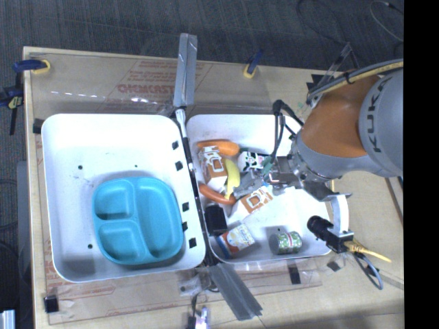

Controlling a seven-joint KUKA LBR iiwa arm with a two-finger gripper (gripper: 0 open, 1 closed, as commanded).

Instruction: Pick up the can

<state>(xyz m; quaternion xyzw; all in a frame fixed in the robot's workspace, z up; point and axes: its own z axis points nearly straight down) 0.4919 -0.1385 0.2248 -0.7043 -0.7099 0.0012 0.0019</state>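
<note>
The can (285, 241) is small and greenish-grey. It lies on its side near the front wall of the right bin (312, 204). My gripper (262, 178) hangs over the middle of that bin, above a heap of packets and beside a banana (233, 177). It is behind and to the left of the can, well apart from it. The grey arm with its orange band (336, 125) comes in from the right and hides the bin's right side.
In the right bin lie a carrot (219, 147), an orange-and-white carton (213, 164), a second small carton (257, 199), a black block (215, 219) and a red-capped pouch (238, 237). The left bin (68, 149) holds a blue divided tray (137, 218).
</note>
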